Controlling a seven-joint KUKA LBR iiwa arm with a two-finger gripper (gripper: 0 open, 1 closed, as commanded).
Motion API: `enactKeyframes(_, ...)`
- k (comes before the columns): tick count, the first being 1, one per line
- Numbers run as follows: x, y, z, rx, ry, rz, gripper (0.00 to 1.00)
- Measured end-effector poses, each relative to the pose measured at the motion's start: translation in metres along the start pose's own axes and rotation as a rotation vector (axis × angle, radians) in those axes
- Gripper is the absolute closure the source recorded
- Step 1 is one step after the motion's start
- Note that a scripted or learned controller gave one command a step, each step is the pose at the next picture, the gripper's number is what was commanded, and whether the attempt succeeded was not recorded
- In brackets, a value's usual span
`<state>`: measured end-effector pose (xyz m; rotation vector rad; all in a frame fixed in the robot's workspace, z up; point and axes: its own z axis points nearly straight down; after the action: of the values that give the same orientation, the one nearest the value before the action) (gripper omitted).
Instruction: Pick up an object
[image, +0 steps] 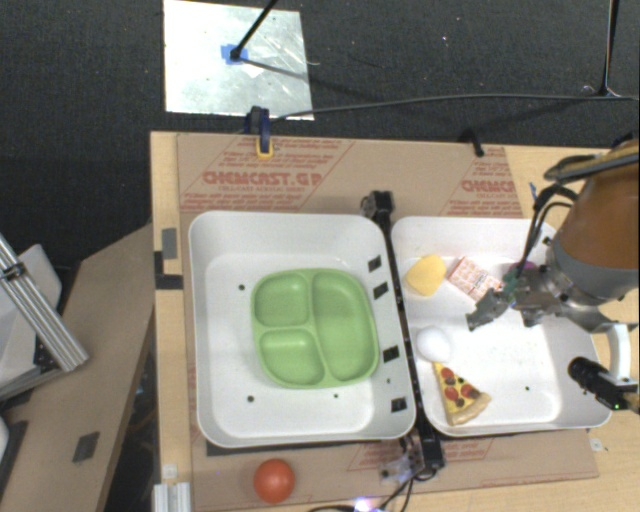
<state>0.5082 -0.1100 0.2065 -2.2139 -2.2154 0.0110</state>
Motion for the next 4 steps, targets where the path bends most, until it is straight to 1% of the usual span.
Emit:
enactKeyframes(1, 0.000, 0.003, -0.006, -0.013, -0.002, -0.003, 0.00)
enactKeyframes(2, -0.007, 0.009, 0.051, -0.010, -0.001, 0.000, 0.00)
enactKeyframes(3, -0.014, 0.006, 0.097, -0.009, -0.001, 0.000, 0.00)
enactKeyframes(4, -0.014, 0.006, 0.123, -0.011, -0.002, 0.001, 0.00)
